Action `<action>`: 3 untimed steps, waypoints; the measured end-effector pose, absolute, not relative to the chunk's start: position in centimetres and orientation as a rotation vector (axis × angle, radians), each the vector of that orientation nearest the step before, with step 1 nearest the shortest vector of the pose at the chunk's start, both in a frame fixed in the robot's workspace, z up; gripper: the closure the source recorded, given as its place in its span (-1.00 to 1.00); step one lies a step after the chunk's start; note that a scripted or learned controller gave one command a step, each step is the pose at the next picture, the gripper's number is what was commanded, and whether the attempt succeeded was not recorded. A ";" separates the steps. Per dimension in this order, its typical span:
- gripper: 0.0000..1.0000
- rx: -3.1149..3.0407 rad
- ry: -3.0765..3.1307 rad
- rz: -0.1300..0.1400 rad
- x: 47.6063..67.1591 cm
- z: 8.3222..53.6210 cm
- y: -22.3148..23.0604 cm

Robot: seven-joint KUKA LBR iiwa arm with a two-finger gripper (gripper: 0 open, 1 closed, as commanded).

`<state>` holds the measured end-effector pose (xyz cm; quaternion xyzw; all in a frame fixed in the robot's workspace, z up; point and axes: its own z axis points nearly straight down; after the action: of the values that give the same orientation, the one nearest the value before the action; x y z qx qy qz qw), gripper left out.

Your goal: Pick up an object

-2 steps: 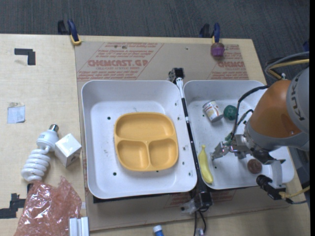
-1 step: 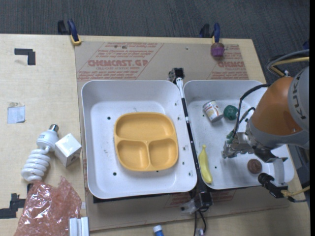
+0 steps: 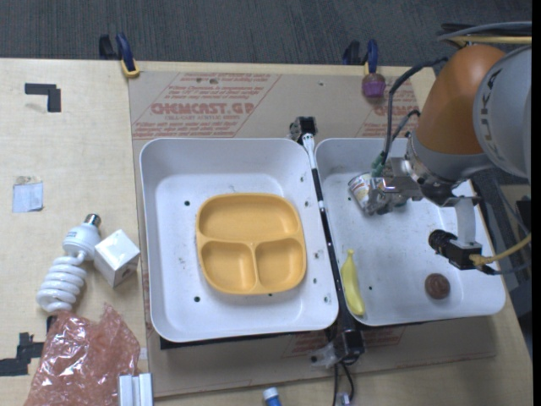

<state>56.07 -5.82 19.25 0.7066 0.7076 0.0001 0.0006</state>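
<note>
The gripper (image 3: 378,194) sits over the upper left part of the right bin (image 3: 406,307); whether it is open or closed cannot be told. A small silvery object (image 3: 362,189) lies right at its tip, touching or just beside it. A yellow banana (image 3: 351,284) rests against the bin's left wall, well below. A brown round piece (image 3: 437,287) lies near the bin's lower right. The left bin (image 3: 169,227) holds 1 yellow divided tray (image 3: 251,243).
</note>
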 end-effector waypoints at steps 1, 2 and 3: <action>-1.00 2.219 2.222 0.000 56.1 19.2 -5.8; -1.00 2.220 2.221 -0.002 60.4 9.2 -11.1; -1.00 2.224 2.220 -0.001 55.4 9.2 -10.2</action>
<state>55.43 -10.15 9.24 0.7077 0.7065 -0.0002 -0.0002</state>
